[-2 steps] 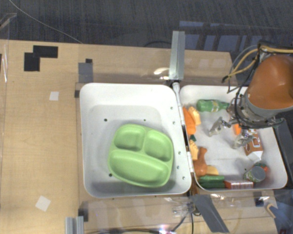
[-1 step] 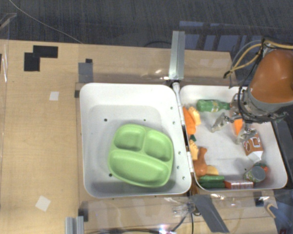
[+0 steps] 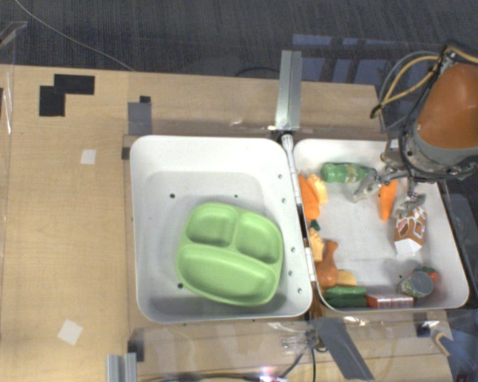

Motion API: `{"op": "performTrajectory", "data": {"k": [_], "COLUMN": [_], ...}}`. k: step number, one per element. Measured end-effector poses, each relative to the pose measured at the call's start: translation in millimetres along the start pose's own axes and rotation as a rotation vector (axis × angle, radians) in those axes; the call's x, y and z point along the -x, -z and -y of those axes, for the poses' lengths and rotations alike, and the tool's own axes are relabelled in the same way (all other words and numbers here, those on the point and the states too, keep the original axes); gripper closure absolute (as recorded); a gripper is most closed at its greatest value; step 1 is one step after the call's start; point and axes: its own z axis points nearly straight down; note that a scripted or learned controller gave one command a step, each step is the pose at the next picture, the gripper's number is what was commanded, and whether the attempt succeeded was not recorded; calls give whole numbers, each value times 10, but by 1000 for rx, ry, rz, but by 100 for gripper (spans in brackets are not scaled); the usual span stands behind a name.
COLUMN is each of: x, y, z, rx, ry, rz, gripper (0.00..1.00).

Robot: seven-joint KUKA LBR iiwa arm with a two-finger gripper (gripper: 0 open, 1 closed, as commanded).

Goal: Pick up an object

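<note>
Gripper (image 3: 398, 183): low over the back of the right bin (image 3: 454, 249), under the orange wrist band; whether its fingers are apart or together I cannot tell, the metal there is too small and cluttered to read.
Nearest object: an orange carrot-like piece (image 3: 388, 200), standing on end right at the gripper's tip; touching it or just beside it, I cannot say which.
Also close: a green bottle-like item (image 3: 342, 171) lying just to the camera's left of the gripper, near the back wall.
Progress: judged early or mid-grasp; nothing is plainly seen lifted clear of the bin floor, so the pick counts as not yet done.
What is left: a firm closure on one item, then a lift clear of the bin.
Other things in right bin: a brown-and-white packet (image 3: 410, 231) just in front of the carrot piece; orange and yellow pieces (image 3: 311, 193) along the dividing wall; a brown pear-like shape (image 3: 327, 267); a green cucumber-like piece (image 3: 345, 296); a small round can (image 3: 420, 282) at the front corner.
In the way: the packet and bottle crowd the carrot piece on two sides, so a stray finger could nudge them.
Left bin (image 3: 151, 213): holds a green divided plate (image 3: 229, 253), well apart from the gripper.
</note>
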Motion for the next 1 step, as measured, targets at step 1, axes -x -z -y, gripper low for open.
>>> {"op": "performTrajectory", "data": {"k": [1], "x": [-1], "y": [133], "z": [28], "rx": [-10], "ry": [0], "rz": [-2], "gripper": [100]}}
